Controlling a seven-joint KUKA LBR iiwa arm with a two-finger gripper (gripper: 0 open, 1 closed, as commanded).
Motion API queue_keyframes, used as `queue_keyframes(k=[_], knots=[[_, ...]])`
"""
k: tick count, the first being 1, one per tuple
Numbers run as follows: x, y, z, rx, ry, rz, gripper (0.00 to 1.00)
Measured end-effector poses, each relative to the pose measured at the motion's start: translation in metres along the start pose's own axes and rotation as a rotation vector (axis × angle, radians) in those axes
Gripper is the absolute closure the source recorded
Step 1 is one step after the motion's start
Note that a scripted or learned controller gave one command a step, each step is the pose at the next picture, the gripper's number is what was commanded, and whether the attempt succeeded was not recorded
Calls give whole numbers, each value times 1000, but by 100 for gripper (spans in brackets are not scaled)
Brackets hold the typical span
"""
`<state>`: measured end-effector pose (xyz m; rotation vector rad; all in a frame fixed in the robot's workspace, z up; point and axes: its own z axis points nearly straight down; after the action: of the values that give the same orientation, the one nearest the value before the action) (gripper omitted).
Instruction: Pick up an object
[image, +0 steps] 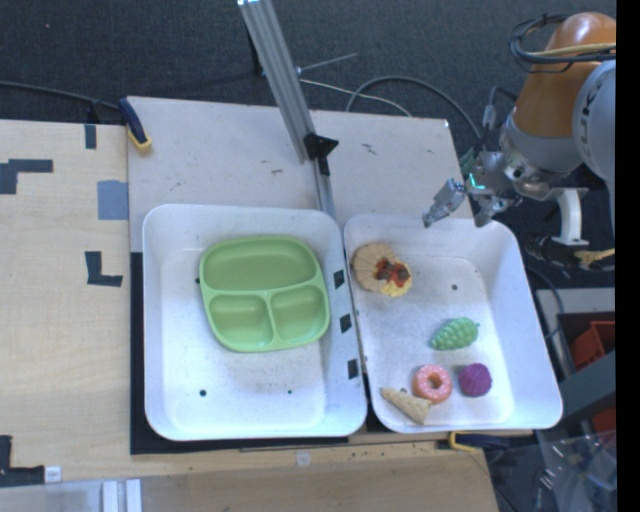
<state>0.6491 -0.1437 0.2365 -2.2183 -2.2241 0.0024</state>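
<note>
Gripper (462, 205) seen spread apart and holding nothing, poised above the far rim of the right bin (530, 330).

Two fingers are seen apart, with no object between them, near the bin's upper right corner. Five small toy foods are laid in this bin: a round pizza-like disc (381, 269) near the far left, a green leafy piece (455, 333) in the middle, then a pink doughnut (432, 381), a purple ball (475, 380) and a tan wedge (406, 403) near the front edge. All are judged light and fairly stiff, probably smooth plastic or rubber, so slipping is likely. The green piece, well apart from the others, is best taken across its narrow middle. A green divided plate (265, 293) sits in the left bin (165, 330).
</note>
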Motion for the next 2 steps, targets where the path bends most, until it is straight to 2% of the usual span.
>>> queue_keyframes(k=[2], knots=[[-10, -14, 102, 6, 0, 1, 0]])
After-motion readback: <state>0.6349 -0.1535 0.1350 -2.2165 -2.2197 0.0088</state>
